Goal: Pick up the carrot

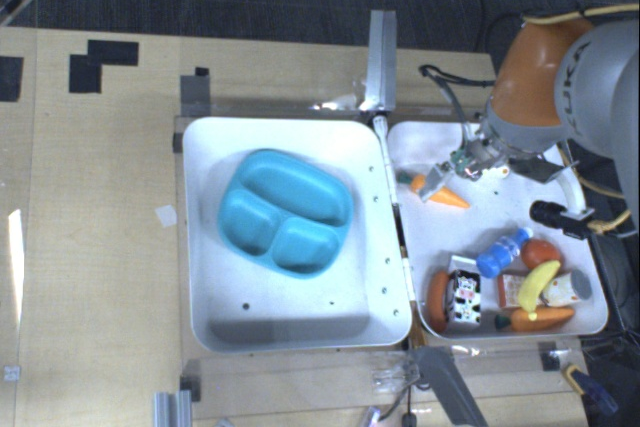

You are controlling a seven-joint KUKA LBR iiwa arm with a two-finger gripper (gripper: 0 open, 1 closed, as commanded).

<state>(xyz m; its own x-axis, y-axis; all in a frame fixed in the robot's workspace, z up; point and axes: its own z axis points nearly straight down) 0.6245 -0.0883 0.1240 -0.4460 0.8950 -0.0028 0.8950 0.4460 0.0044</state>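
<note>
From the camera view above the counter (100, 215), two shallow white bins sit side by side. The left bin (215, 315) carries a blue divided plate (285, 210) and nothing else that I can make out. The right bin (430, 140) holds the rest: a small orange carrot (449, 200) lying on its side in the upper half, and along the near edge a cluster of toys, among them a blue bottle (500, 253), a yellow banana (540, 281), a red round piece (541, 251), a sausage-like piece (437, 295), a cow-patterned carton (463, 297) and a second, longer carrot-like piece (540, 318).

The grey arm (590, 95) reaches in from the right, and its end effector (440, 178) sits low over the upper part of the right bin, just beside the small carrot and perhaps touching its thick end. The tip is small and blurred here, so I cannot tell how it is set, and nothing clearly lies between its parts.

As a judgement, the approach is mostly done, but the grasp and lift are left: the carrot rests on the bin floor, not raised.
</note>
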